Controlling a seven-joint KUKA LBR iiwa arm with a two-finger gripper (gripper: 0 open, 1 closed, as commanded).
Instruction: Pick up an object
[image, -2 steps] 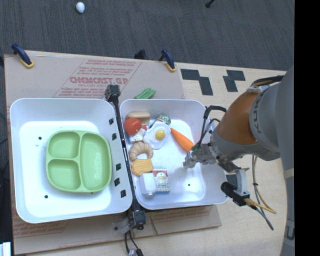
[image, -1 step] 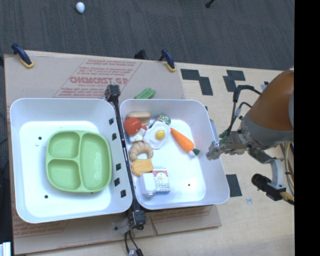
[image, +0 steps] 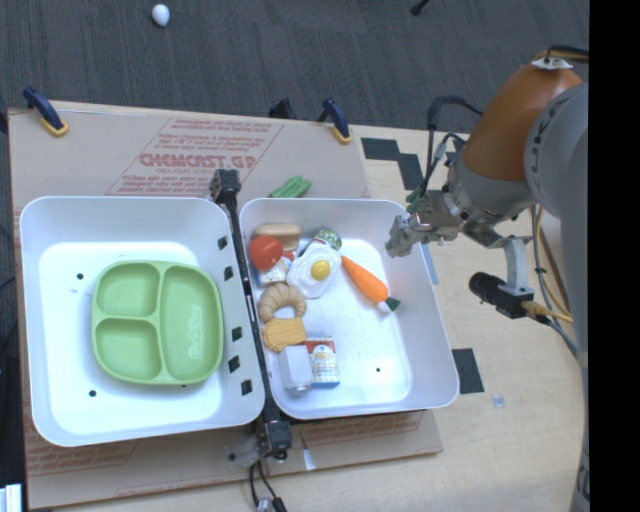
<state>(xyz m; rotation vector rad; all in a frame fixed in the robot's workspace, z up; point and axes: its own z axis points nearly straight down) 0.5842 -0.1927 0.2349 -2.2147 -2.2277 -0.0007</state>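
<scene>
Claw (image: 400, 236) over right bin's (image: 432, 352) far rim, can't tell its state. I'd drop straight onto toy carrot (image: 363, 279), approx. mid-body, w/ wall clearance.

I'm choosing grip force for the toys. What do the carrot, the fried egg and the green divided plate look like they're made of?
Carrot: looks like smooth moulded plastic, evenly orange. Fried egg: probably plastic or rubber, flat white with a glossy yellow yolk. Green divided plate: apparently rigid matte plastic, with moulded compartment ridges.
</scene>
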